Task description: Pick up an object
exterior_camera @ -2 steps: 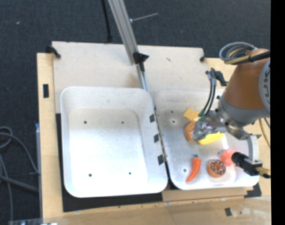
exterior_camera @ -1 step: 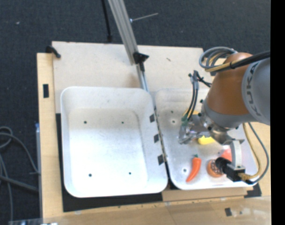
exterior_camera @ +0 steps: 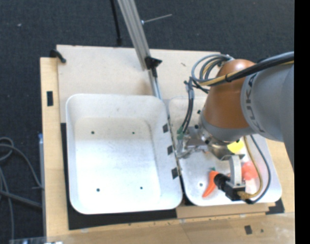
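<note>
My gripper (exterior_camera: pixel 188 147) hangs low over the left part of the right bin (exterior_camera: pixel 195 194), close to the wall between the two bins. The orange-banded wrist hides most of it from above. An orange carrot-shaped object (exterior_camera: pixel 209 184) lies in the bin's front part, just below and to the right of the gripper. A yellow object (exterior_camera: pixel 237 146) peeks out from under the wrist at the right. An orange-pink object (exterior_camera: pixel 250 172) lies near the bin's right wall. I see nothing between the gripper's tips.
The left bin (exterior_camera: pixel 73 136) stands beside the right one, sharing a narrow gap with black clips. A slanted metal pole (exterior_camera: pixel 137 32) rises from behind the bins. The arm's grey body covers the back right of the bench.
</note>
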Controlling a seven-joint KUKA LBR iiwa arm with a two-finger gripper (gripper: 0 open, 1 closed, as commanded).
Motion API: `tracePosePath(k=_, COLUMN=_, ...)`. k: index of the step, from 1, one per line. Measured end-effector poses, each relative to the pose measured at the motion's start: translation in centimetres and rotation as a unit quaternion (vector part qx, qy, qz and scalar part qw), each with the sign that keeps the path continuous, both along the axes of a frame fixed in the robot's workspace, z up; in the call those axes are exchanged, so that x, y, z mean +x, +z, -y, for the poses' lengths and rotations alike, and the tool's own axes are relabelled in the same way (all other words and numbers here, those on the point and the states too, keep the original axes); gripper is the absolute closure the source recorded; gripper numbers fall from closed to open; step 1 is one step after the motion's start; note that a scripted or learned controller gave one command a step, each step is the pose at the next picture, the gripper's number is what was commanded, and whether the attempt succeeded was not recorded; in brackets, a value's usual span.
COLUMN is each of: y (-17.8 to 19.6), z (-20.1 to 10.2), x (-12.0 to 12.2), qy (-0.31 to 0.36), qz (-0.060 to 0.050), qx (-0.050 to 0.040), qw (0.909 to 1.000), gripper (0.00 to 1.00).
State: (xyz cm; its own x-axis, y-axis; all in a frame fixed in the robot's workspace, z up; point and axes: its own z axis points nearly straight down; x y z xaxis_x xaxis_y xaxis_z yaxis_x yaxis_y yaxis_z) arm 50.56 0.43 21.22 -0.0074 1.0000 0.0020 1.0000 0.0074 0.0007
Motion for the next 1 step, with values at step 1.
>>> tracePosePath(k=1, y=0.49, z=-5.87, x=-0.71, qy=0.001, qz=0.001, qx=0.0003, qw=1.0000, gripper=1.00)
